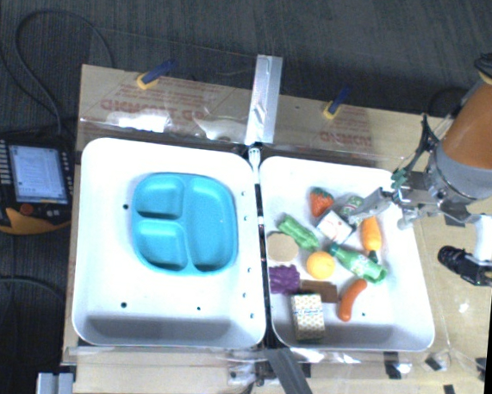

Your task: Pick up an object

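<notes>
The right bin [408,311] holds a heap of toy food. A red strawberry [319,203] and a small white box [336,227] lie at the back. An orange carrot [370,235] sits beside them. A green pickle [300,232], a green bottle [357,262], a yellow lemon [320,265], a beige disc [282,249], purple grapes [284,279], a brown block [318,289], a red sausage [350,299] and a patterned carton [307,316] fill the rest. My gripper [372,203] reaches in from the right, low over the white box and the carrot's top end.
The left bin [97,307] carries a blue divided tray [183,222]. A grey divider post [264,98] stands behind the seam between the bins. A teach pendant [27,179] lies off the bench at the left. The arm's orange band [483,119] hangs over the bench's right edge.
</notes>
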